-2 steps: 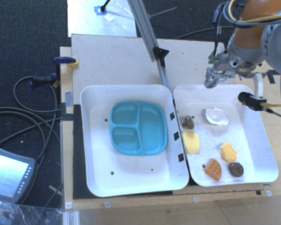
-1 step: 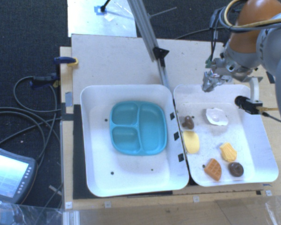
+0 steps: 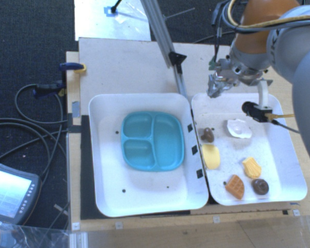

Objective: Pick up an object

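My gripper (image 3: 215, 88) hangs over the far left corner of the right bin (image 3: 279, 161), raised above the floor, with nothing seen between its fingers. In that bin lie a small brown piece (image 3: 207, 135), a white shell-like piece (image 3: 238, 128), a pale yellow wedge (image 3: 212, 156), a yellow-orange block (image 3: 252, 167), an orange waffle-like piece (image 3: 235, 186) and a dark brown round piece (image 3: 260, 186). All of them lie nearer the camera than the gripper.
The left bin (image 3: 106, 154) holds a blue divided plate (image 3: 152, 141). A slanted metal pole (image 3: 160, 30) crosses above the far edge between the bins. Cables and a pendant (image 3: 10, 190) lie off the bench at the left.
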Robot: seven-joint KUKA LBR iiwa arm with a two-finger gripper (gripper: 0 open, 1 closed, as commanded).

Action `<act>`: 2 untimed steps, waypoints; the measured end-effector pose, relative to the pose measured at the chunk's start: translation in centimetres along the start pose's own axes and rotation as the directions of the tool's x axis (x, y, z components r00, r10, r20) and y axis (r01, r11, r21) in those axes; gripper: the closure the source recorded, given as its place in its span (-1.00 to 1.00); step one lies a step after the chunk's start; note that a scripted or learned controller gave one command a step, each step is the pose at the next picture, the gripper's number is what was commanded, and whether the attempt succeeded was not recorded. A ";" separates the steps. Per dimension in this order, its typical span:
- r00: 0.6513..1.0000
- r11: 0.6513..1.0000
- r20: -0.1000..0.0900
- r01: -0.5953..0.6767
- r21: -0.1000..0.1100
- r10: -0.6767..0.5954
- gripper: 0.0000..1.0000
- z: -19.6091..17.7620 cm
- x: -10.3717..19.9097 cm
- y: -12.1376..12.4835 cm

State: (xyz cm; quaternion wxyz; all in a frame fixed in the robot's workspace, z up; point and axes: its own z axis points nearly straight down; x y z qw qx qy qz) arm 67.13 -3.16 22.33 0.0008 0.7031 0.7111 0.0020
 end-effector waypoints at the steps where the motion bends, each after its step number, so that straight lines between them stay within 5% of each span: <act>1: 1.000 1.000 0.000 -0.001 0.001 0.001 1.00 -0.5 4.4 0.2; 2: 1.000 1.000 -0.001 0.000 0.000 0.000 1.00 -1.4 10.1 0.9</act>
